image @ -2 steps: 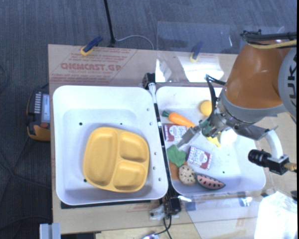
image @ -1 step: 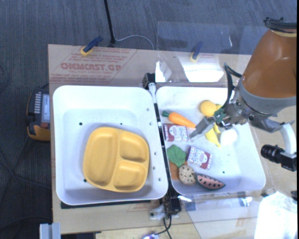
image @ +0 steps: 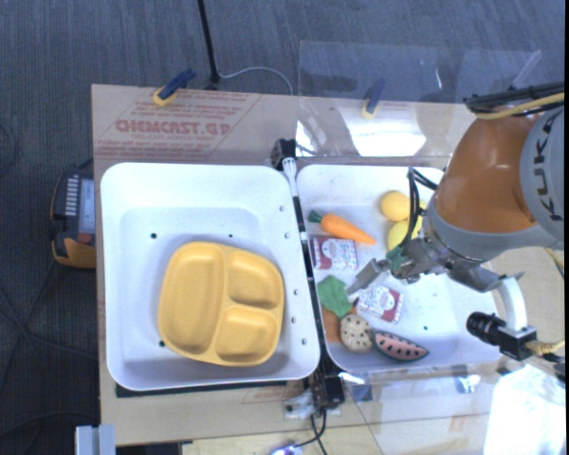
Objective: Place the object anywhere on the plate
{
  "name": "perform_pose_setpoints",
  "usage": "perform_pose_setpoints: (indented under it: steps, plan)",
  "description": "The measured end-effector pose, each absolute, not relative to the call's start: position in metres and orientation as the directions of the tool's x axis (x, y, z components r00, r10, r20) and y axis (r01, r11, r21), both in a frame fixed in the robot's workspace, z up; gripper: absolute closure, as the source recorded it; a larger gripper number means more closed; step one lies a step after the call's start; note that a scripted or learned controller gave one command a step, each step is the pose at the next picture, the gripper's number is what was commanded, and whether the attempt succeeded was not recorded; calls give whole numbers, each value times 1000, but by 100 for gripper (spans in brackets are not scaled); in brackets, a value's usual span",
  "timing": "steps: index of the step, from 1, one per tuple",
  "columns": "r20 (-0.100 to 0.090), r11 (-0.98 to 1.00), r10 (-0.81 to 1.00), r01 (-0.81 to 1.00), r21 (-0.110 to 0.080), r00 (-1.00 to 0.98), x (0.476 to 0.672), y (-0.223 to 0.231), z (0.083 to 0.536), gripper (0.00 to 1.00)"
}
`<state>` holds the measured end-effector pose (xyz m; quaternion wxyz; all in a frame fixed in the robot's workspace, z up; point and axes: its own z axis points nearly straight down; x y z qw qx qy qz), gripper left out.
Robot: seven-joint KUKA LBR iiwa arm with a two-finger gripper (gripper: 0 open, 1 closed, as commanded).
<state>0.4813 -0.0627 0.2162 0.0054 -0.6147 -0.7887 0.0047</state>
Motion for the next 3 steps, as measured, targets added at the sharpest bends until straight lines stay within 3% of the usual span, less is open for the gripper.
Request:
perform_pose_setpoints:
  steps: [1,2,3]
  plan:
    - [-1,534,845,845,-1,-534,485,-39,238,0]
    - [-6,509,861,861,4,-509,486,-35,301,0]
    - [0,690,724,724,-3,-690,484,-43,287,0]
